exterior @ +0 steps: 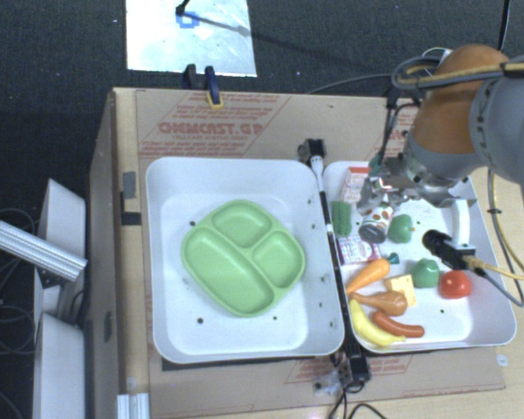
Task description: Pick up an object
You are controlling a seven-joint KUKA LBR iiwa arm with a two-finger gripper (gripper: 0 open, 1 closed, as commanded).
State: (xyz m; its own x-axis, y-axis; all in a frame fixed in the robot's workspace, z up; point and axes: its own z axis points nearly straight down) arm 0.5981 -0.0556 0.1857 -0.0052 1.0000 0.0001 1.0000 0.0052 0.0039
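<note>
- The gripper (pixel 381 195) hangs low over the back half of the right bin (pixel 476 317), just above a can (pixel 373 230). Whether it touches the can I cannot tell.
- Open or closed, I cannot tell either: its tip is a jumble of metal against the clutter beneath. I can't make out anything held in it.
- The arm (pixel 454 120) covers the bin's far right corner, so that part of the floor is hidden.
- A red-and-white box (pixel 356 180) at the back is partly covered by the gripper.
- Left of the can, a green cylinder (pixel 341 216) lies along the bin's left wall. A packet (pixel 354 250) lies in front of both, its print too small to read.
- A green piece (pixel 402 228) sits just right of the can.
- A second green piece (pixel 426 273) lies nearer the front, beside a tomato (pixel 455 285).
- At the front are a carrot (pixel 368 274), cheese (pixel 400 288), a drumstick (pixel 386 302), a sausage (pixel 397 326) and a banana (pixel 365 323), packed close together.
- The left bin (pixel 183 190) holds a green plate (pixel 243 257), well apart from the gripper.
</note>
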